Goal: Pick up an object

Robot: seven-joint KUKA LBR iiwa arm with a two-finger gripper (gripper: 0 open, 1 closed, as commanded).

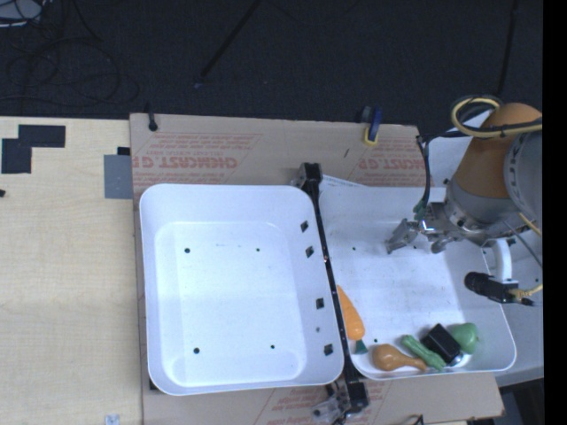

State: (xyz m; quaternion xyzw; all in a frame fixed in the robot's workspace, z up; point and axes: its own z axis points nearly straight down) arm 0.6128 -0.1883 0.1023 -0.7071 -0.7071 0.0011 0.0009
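My gripper (418, 240) hangs over the upper right part of the right bin (390, 273), open, with nothing between its fingers. The objects lie well below it, along the bin's near edge. An orange carrot-shaped piece (351, 317) leans against the bin's left wall. To its right are a tan pear-shaped object (392, 357), a long green piece (423, 350), a black block (440, 342) and a round green object (463, 334), all bunched close together.
The left bin (232, 286) sits beside the right one, with a black divider strip (321, 264) between them. Both rest on cardboard (257, 149) with a blue clamp (371, 124) at its far edge. The grey and orange arm (496, 171) fills the right side.
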